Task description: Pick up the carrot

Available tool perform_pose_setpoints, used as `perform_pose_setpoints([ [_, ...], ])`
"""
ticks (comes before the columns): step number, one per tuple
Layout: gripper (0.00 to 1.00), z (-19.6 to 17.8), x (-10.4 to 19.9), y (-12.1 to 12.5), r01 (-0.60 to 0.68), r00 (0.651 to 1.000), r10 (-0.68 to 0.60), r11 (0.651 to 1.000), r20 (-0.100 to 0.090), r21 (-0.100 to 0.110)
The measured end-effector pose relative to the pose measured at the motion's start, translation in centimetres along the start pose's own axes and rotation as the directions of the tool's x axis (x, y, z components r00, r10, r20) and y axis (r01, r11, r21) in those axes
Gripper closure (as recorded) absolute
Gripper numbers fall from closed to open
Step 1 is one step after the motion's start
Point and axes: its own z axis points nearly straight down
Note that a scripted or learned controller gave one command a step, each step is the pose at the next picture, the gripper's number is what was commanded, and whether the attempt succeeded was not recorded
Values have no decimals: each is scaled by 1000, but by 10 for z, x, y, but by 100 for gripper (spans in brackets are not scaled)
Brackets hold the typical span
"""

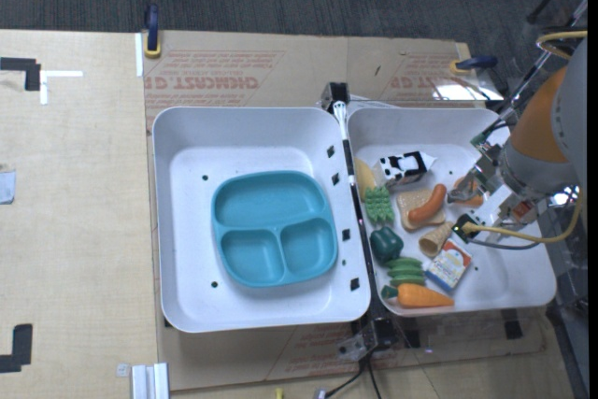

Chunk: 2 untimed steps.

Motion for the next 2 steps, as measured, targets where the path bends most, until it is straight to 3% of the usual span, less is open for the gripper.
perform_pose_setpoints([
  [1,0,0,26,51,-196,981,196,981,1,9],
  [2,0,0,4,-3,-9,1000,9,1000,0,0],
])
